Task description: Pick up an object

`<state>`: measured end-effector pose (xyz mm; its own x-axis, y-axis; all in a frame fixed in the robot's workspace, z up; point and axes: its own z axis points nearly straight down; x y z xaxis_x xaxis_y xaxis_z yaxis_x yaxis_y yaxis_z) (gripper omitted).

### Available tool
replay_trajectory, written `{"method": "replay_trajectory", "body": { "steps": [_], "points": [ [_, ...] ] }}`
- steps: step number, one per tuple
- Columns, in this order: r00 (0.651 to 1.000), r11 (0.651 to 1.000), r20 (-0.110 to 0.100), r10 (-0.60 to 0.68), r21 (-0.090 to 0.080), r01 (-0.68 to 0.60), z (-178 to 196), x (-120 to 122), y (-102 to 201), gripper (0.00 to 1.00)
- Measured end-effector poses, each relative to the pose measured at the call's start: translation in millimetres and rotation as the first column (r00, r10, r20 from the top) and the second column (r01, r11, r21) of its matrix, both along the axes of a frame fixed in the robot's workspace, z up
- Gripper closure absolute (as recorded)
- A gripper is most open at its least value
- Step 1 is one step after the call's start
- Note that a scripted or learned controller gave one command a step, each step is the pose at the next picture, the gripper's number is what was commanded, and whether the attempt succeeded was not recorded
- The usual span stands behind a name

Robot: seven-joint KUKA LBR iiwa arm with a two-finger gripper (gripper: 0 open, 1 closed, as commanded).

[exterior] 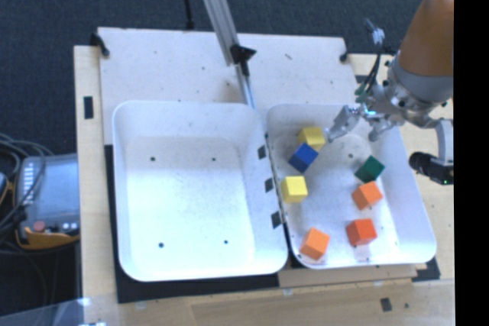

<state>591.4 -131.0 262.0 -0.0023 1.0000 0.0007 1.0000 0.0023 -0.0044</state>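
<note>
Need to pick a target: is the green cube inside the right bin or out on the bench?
Inside. The green cube lies on the floor of the right bin, within its rim and near the right wall, just above an orange cube.

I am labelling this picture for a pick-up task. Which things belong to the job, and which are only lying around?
Belong to the job:
- gripper
- yellow cube
- blue cube
- second yellow cube
- green cube
- three orange cubes
- right bin

Just lying about:
- left bin
- metal pole
- grey box
</note>
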Motion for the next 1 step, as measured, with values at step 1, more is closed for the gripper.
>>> {"method": "replay_trajectory", "body": {
  "steps": [1],
  "points": [
    [1.0,1.0,0.005,-0.001,-0.001,0.001,2.7,0.7,-0.1,0.0]
  ]
}}
